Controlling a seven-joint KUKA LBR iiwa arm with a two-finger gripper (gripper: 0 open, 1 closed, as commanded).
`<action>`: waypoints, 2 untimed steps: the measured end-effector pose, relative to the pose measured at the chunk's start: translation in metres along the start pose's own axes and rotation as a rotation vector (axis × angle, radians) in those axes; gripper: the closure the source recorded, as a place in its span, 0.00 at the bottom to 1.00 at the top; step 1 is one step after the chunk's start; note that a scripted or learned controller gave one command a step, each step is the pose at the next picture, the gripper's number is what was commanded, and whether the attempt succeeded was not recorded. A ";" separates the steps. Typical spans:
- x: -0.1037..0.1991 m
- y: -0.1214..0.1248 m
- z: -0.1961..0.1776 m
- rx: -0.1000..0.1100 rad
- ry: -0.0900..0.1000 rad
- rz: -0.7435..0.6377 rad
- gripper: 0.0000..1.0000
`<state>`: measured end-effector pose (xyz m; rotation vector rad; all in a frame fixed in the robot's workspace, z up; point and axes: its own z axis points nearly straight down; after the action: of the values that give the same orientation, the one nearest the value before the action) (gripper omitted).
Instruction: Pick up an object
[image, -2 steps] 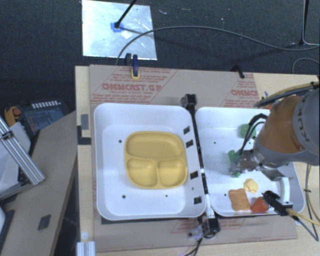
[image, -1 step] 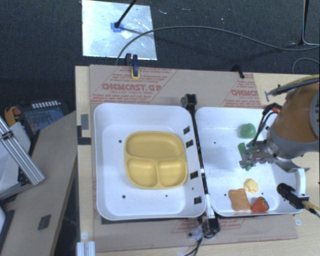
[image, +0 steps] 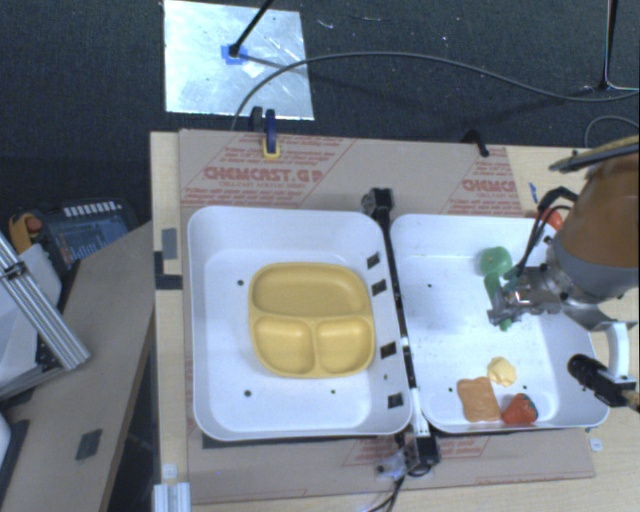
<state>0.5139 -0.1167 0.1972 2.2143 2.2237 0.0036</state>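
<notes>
A green object (image: 494, 263) lies in the right bin (image: 450, 250) near its far right side, with a round top and a narrower part running toward the near side. My gripper (image: 510, 303) sits right over that lower part and hides some of it; a bit of green shows just below it. Near the bin's front right lie a small pale yellow piece (image: 502, 372), an orange piece (image: 479, 399) and a red piece (image: 519, 410). The grey arm with its orange band (image: 600, 215) comes in from the right.
The left bin (image: 215, 300) holds a yellow divided plate (image: 310, 318). A black divider with clips (image: 392, 300) runs between the bins. A black part of the arm (image: 598, 378) hangs over the right bin's front right corner.
</notes>
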 end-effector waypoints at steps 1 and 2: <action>-0.005 0.000 -0.044 0.000 0.000 0.000 1.00; 0.050 0.018 -0.047 0.001 0.002 -0.006 1.00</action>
<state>0.5316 -0.0665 0.2440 2.2095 2.2315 0.0053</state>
